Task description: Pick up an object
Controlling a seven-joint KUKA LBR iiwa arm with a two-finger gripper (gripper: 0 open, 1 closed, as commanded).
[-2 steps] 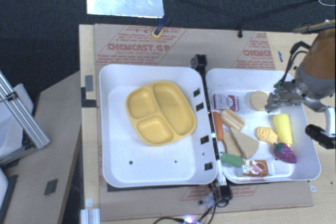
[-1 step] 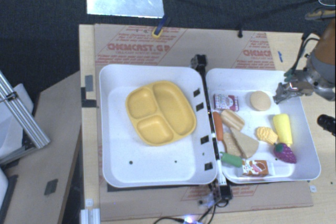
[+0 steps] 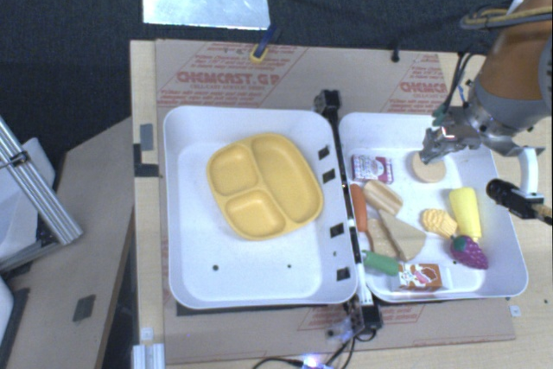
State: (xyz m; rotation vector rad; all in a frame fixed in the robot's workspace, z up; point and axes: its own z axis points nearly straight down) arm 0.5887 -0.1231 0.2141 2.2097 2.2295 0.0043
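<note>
Grey arm w/ orange band (image 3: pixel 517 56) cut off at right edge; can't tell the state of the two-finger gripper (image 3: pixel 437 143). It hangs low over right white bin (image 3: pixel 518 272), just above round tan biscuit-like disc (image 3: pixel 428 168), which lies flat, no clear long axis. Yellow three-compartment plate (image 3: pixel 263 184) in left white bin (image 3: pixel 186 212).

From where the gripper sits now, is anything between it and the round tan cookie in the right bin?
Nothing visible. The gripper hangs right over the cookie's upper edge. Its closest neighbours, the small packet and the yellow corn cob, lie apart from it.
</note>
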